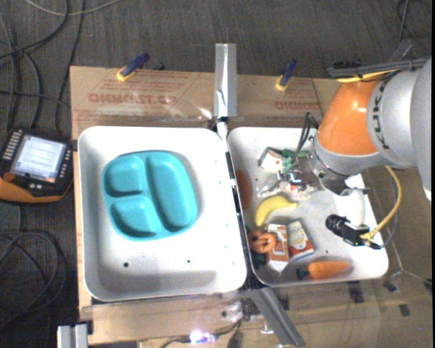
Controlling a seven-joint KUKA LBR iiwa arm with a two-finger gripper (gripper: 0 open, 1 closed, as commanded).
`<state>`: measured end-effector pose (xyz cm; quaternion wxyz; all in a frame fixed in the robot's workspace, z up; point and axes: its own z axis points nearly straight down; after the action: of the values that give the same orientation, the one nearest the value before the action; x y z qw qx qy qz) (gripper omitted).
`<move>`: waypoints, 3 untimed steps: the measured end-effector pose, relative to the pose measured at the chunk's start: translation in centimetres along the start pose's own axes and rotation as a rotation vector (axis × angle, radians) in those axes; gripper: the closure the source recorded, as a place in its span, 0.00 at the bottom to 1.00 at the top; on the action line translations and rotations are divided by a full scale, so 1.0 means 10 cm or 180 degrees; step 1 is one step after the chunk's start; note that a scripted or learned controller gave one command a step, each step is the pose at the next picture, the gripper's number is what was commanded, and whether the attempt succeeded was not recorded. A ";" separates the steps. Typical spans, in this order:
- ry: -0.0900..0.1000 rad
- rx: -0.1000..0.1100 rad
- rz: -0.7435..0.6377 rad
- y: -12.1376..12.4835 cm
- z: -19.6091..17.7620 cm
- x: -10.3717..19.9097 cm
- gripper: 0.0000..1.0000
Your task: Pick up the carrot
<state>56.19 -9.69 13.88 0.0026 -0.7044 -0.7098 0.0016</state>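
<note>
The orange carrot [328,270] with a dark green stub lies flat near the front edge of the right bin [377,263]. My gripper [269,173] hangs over the upper middle of that bin, well behind the carrot and just above the banana. Its fingers [267,156] point left and stand open, with only bin floor between them. The grey arm with its orange band [351,125] reaches in from the right.
In the right bin, a yellow banana [274,209] lies at the centre, a red-and-white packet [290,240] and a brown pretzel-like piece [260,241] in front of it, and a sausage [243,187] along the left wall. The left bin [94,267] holds a blue divided tray [151,193].
</note>
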 end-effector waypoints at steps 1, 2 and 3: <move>0.0011 -0.0037 0.0995 0.00 0.50 -0.20 0.00; 0.0005 -0.0041 0.0998 0.00 0.42 -0.21 1.00; -0.0003 0.0000 0.0456 -0.44 -0.09 -0.20 1.00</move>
<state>51.84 -11.75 14.83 0.0021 -0.7533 -0.6576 0.0022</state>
